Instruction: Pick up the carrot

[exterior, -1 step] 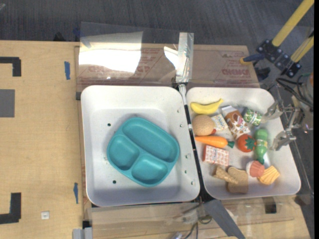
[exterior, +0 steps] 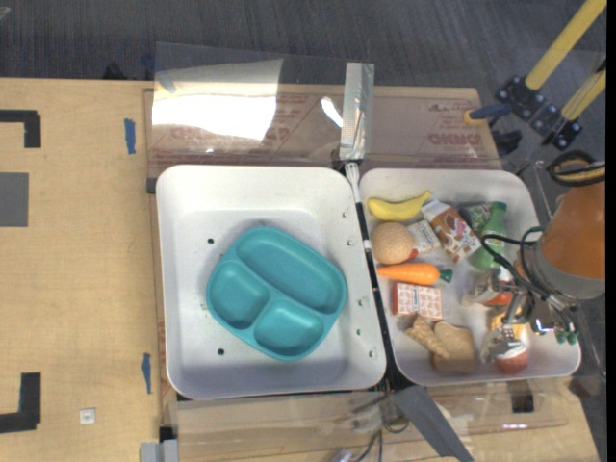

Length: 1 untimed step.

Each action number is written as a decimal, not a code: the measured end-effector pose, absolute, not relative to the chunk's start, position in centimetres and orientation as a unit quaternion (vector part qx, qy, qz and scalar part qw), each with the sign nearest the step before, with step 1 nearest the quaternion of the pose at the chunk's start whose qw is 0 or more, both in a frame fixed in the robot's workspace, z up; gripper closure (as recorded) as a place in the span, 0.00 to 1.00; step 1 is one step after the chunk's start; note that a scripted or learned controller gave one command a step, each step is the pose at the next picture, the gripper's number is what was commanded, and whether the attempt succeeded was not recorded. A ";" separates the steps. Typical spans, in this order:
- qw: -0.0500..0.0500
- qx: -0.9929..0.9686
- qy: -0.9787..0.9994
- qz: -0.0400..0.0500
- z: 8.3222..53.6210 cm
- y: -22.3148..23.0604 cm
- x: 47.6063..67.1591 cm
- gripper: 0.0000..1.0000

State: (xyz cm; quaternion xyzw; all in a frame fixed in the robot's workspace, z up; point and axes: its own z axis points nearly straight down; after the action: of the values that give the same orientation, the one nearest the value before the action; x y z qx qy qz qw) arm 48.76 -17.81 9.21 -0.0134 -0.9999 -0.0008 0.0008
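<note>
The carrot (exterior: 409, 273) is a short orange toy with a green stub at one end, lying flat across the right bin (exterior: 549, 362) close to the bin's left wall, below a tan ball (exterior: 393, 243). The hand (exterior: 521, 318) hangs over the right bin's right side; cables clutter it, so its state cannot be told.

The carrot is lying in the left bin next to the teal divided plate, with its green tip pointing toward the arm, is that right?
Not quite. The camera view shows the carrot in the right bin, among the other food items, just below the yellow banana. The teal divided plate sits alone in the left bin. The carrot's green tip does point toward the arm.
</note>
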 end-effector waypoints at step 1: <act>-0.005 -0.041 -0.999 0.002 8.9 -15.0 48.3 0.00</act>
State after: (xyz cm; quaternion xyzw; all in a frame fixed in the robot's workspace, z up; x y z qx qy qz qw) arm 48.31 -15.00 8.92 -0.0415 -0.9991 0.0016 -0.0051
